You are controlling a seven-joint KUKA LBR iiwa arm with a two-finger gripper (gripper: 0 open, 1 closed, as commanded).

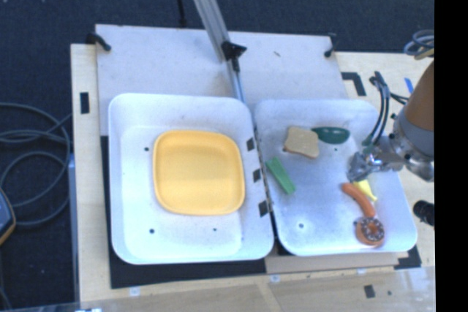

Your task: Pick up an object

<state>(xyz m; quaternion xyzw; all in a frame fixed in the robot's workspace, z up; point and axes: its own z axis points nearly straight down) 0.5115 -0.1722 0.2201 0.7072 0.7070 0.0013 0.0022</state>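
Several small objects are spread over the right bin (322,245), and the nearest candidate for a pick is judged to be the orange carrot-like piece (359,199), which lies slantwise near the bin's right edge with a yellow scrap (368,191) touching its upper side. The gripper (360,166) is seen just above that piece, reached in over the right edge — whether it is released or clenched cannot be told from this slanted view, and nothing is visibly caught in it. For the step to be done well, the descent should be centred on the carrot's middle and the closing direction set across its short width, so that the yellow scrap is not dragged along and the piece is not pushed against the bin wall. A round brown-and-orange doughnut-like item (370,231) sits close by in the bin's near right corner and could be nudged if the approach drifts toward that corner. Farther off, a tan block (303,142) and a dark green spoon-shaped piece (331,134) rest near the far edge, touching or nearly so, and a green stick (280,176) lies by the left edge — none of these is judged to be in the way. The left bin (131,230) carries a yellow plate (198,172) at its centre, well apart from the work.
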